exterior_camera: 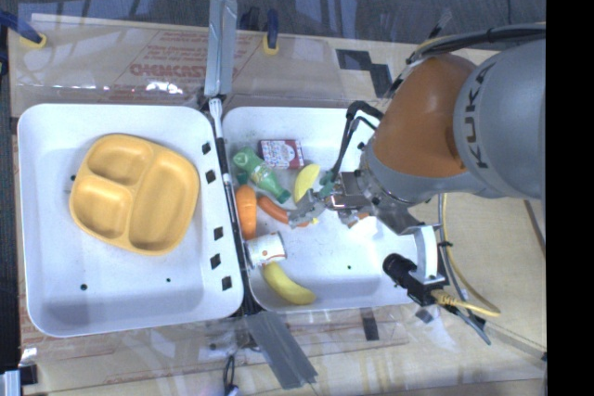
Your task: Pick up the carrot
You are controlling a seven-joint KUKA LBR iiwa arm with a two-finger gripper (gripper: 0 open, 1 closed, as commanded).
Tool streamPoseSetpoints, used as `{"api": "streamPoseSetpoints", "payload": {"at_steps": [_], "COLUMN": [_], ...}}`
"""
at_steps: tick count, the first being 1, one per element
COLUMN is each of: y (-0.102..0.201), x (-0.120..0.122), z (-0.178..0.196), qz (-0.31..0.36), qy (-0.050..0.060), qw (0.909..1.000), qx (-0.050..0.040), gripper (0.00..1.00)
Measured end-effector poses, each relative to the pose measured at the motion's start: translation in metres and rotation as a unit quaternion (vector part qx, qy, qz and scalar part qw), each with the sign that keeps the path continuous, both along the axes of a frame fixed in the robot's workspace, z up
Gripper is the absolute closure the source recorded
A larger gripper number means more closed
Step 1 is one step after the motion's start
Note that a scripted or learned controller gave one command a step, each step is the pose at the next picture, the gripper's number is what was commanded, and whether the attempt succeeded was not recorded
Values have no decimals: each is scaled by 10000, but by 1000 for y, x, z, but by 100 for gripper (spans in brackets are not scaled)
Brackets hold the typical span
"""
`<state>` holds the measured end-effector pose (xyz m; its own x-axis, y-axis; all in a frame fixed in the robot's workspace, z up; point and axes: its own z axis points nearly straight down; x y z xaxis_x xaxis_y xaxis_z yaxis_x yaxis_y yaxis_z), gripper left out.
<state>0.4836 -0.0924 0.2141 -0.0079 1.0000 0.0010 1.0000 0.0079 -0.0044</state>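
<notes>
A: Quick one. Where's the gripper (311,210)?

B: Low in the right bin (362,121), fingertips in the middle of the toy food pile. Whether the jaws are apart or together, I cannot tell; wrist and clutter blur that spot.

A: Carrot?

B: Two orange pieces. The carrot (246,210) lies well off to the jaws' far side, against the bin's divider wall. A thinner orange piece (273,209) sits just beside the tips, maybe touching.

A: Risks?

B: Wrong grab, mostly. The yellow lemon-like piece (305,182) sits right above the tips, the green bottle (256,170) just beyond it. If the jaws close here they could pinch the neighbour or nothing at all.

A: Anything else?

B: The carrot hugs the wall, so one finger may have no room to get behind it. Banana (286,284) and white cup (267,247) sit below the jaws and could get nudged.

A: Left bin?

B: Yellow divided plate (135,192), well apart, irrelevant.
</notes>
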Motion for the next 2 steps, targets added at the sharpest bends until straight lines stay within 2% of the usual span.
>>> {"api": "streamPoseSetpoints", "payload": {"at_steps": [1, 2], "y": [35, 115], "x": [38, 43], "z": [-24, 2], "qz": [-2814, -2621], "qy": [6, 3], "qw": [9596, 9651], "qx": [-15, -9], "gripper": [0, 0]}}
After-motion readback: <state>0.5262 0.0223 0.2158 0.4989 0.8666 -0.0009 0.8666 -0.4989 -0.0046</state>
